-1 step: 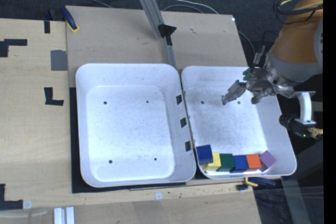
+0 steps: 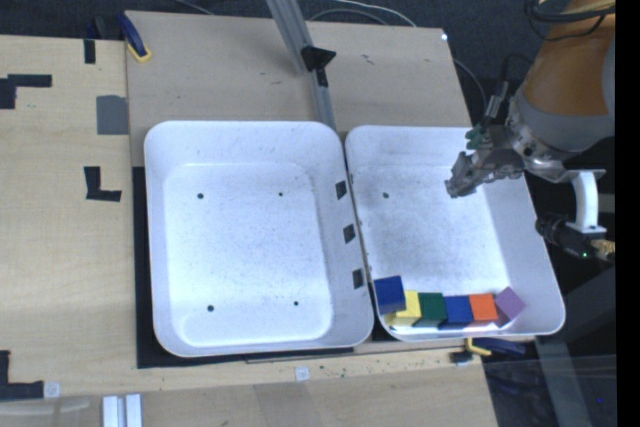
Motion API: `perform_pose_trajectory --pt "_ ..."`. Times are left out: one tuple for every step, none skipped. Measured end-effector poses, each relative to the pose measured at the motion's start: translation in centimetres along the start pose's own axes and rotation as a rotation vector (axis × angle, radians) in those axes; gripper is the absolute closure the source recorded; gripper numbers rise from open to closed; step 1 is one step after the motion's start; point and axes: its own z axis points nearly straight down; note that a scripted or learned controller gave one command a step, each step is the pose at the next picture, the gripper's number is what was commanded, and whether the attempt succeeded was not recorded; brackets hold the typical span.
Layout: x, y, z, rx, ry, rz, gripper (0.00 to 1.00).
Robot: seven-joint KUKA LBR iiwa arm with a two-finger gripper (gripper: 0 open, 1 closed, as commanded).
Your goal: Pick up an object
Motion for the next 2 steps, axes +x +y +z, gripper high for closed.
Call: perform_pose_trajectory --pt "0.0 0.0 0.0 0.0 0.0 0.0 0.0" --pt "-1.3 4.7 -8.7 -0.013 -0.005 0.0 0.0"
